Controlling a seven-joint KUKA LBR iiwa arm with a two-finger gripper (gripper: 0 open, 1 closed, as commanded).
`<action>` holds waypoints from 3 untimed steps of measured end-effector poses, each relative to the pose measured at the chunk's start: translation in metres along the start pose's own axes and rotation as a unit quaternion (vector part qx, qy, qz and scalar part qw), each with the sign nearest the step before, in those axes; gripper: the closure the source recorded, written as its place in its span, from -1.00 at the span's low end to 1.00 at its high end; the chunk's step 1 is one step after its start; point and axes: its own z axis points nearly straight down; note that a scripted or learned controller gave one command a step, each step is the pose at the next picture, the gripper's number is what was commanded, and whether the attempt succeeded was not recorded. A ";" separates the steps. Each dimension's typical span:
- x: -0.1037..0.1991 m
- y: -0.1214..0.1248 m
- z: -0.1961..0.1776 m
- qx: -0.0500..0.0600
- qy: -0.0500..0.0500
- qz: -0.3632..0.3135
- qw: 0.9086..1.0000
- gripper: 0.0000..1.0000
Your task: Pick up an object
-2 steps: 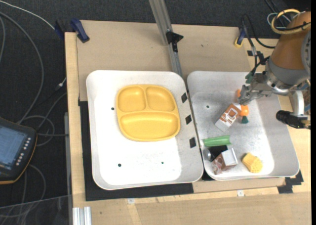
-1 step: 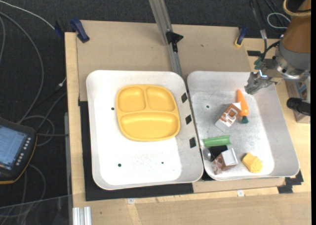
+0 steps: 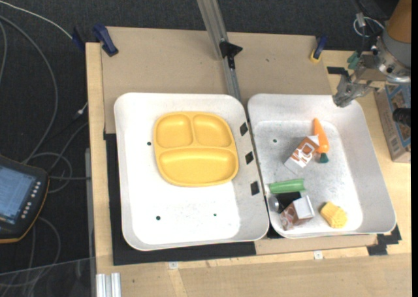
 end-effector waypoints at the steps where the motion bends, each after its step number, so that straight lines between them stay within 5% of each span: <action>1: 0.000 0.002 -0.036 0.001 0.000 0.000 1.000 1.00; 3: 0.088 -0.045 -0.023 0.006 0.003 -0.001 1.000 1.00</action>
